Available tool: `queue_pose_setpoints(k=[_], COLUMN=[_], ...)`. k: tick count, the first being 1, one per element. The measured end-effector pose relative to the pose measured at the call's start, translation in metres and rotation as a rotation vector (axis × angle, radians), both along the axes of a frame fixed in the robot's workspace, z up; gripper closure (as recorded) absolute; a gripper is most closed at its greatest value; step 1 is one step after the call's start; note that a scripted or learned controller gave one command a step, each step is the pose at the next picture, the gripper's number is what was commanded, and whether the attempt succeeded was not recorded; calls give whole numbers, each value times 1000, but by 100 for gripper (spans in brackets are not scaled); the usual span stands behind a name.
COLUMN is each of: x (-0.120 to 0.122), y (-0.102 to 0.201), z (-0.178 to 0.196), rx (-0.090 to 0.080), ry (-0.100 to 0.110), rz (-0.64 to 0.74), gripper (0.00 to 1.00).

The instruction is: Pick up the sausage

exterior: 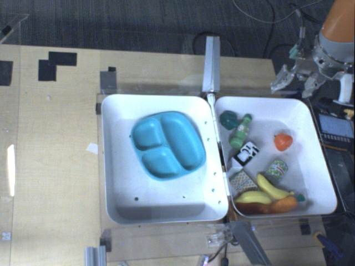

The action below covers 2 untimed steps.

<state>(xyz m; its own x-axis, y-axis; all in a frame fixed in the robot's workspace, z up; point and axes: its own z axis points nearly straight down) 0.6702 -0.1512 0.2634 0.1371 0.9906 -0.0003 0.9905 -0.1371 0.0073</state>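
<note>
Dark reddish-brown, the sausage lies at the near edge of the right bin, touching the banana and carrot that crowd it; we see the gripper poised above the bin's far rim, well apart from it, fingers spread and holding nothing. We judge the approach step barely begun; the next move calls for travel across the bin and a descent tight against the near wall, clear of the banana.

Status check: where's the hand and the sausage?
Hand open, above right bin's far rim. Sausage untouched at near wall. Banana and carrot crowd it.
</note>
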Motion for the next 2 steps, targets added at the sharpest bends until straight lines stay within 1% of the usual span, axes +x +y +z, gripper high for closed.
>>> queue_pose_setpoints(k=[1,2], x=[-31,1], y=[14,10], z=[-133,-148], rx=[1,-1], ry=[4,0], rz=[-80,138], gripper=[0,0])
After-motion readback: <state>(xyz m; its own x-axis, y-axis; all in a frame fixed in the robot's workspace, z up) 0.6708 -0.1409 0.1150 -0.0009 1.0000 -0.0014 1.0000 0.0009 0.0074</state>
